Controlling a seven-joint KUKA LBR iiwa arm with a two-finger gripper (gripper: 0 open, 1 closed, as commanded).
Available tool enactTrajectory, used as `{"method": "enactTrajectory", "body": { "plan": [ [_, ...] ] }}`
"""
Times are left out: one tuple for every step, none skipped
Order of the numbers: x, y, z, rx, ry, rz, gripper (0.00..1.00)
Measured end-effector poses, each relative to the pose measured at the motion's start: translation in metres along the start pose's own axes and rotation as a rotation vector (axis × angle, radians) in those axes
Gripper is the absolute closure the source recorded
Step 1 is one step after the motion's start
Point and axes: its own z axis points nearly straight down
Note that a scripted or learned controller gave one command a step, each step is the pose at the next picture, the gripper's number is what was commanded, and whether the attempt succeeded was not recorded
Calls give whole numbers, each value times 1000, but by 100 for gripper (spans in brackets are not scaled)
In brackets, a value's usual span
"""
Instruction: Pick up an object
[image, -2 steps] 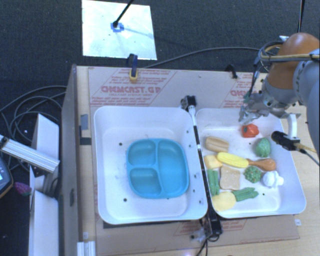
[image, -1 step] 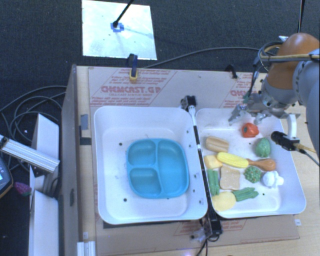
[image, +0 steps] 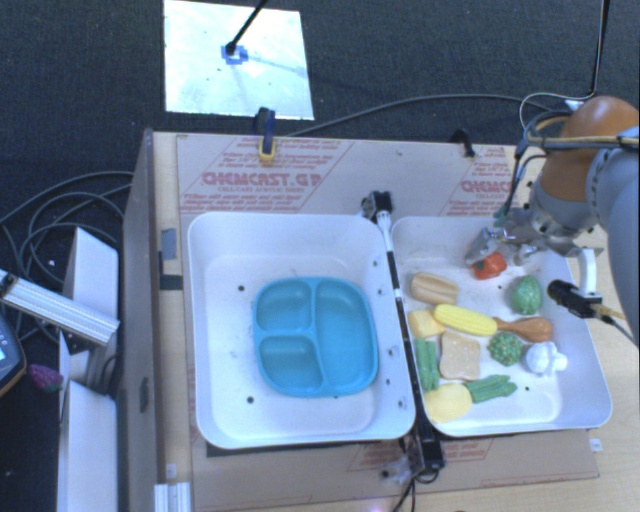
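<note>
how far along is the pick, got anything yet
Done: the arm has reached into the right bin, with the gripper right above the red-orange item. In hand: nothing visibly held; a grip can't be confirmed. Left: securing and lifting an object. The blue tray sits in the left bin.

The grey arm with its orange band (image: 597, 118) enters from three o'clock, its wrist bent downward; the gripper (image: 487, 248) points toward nine o'clock, low over the bench.
</note>
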Motion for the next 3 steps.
{"method": "enactTrajectory", "body": {
  "plan": [
    [0, 2, -12, -5, -2, -2, 100],
    [32, -39, -117, -6, 0, -3, 100],
    [79, -33, -104, -1, 2, -3, 100]
  ]
}}
